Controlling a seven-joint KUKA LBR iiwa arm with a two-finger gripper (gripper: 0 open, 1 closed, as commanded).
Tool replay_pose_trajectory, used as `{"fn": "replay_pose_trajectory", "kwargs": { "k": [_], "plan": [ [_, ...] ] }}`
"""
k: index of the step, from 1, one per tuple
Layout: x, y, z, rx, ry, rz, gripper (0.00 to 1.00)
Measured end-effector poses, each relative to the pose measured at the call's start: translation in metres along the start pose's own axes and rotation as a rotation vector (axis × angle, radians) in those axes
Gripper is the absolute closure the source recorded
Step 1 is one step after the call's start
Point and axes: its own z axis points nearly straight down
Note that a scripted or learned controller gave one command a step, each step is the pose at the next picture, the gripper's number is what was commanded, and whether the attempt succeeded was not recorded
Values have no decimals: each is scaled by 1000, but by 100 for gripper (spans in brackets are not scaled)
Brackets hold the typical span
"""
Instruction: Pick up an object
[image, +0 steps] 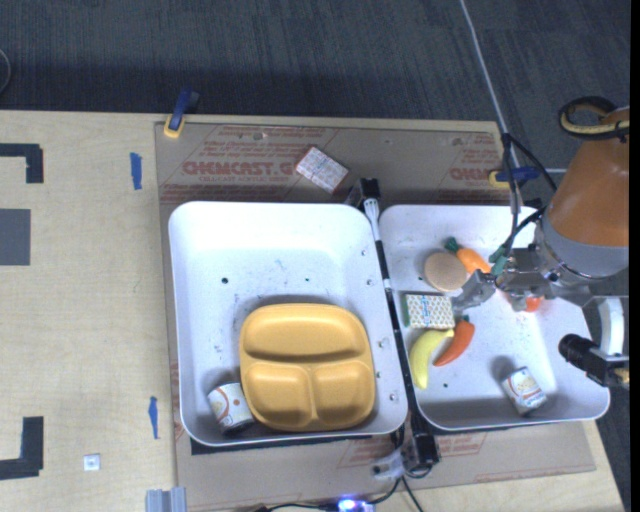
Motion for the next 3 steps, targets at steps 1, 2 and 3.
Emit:
{"fn": "replay_pose_trajectory", "kwargs": {
  "k": [1,2,3],
  "plan": [
    [-7,0,115,-13,-4,2,0],
    [-6,1,104,-14,-3,2,100],
    [46,-35,30,-3,-1,-1,100]
  ]
}}
